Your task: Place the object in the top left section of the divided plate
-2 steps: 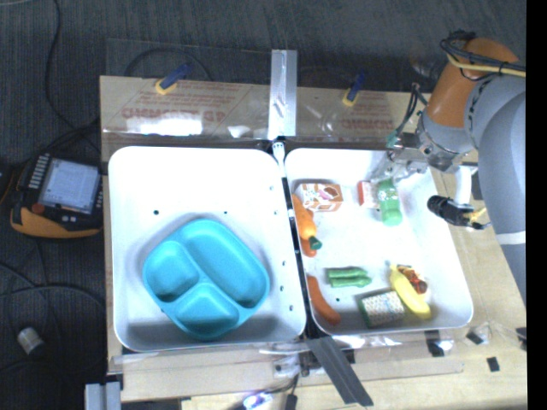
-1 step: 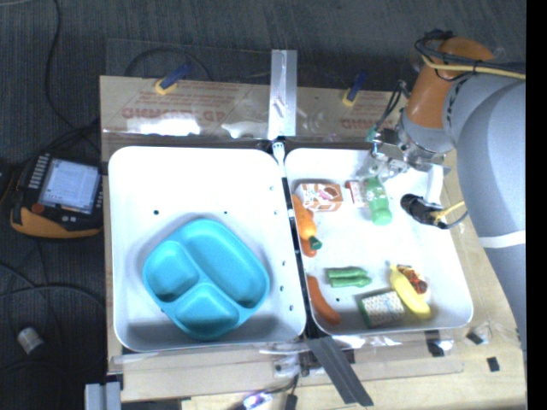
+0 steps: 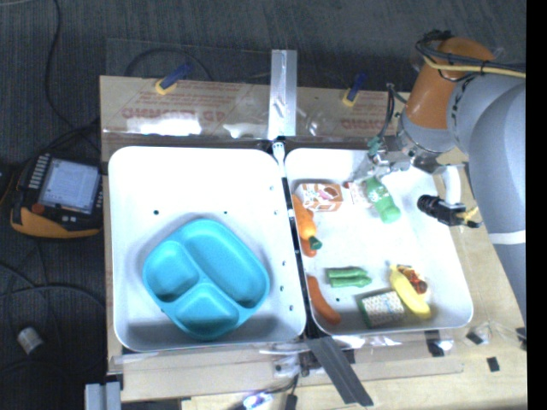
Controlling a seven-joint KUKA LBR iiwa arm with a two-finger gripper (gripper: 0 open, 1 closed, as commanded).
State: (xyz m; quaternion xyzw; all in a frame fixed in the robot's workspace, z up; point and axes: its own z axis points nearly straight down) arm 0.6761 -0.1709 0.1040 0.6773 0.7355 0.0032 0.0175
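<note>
We see the grey arm (image 3: pixel 500 143) reach in over the right bin's (image 3: pixel 444 254) far right corner, orange band uppermost. Its hand (image 3: pixel 376 171) hangs low just inside that bin's back wall, fingers too blurred to read.

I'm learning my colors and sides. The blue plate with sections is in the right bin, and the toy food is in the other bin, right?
Not quite. The camera view shows the blue plate in the left bin, not the right one. The toy food, like the banana and the green bottle, is in the other bin, just as you said.
</note>
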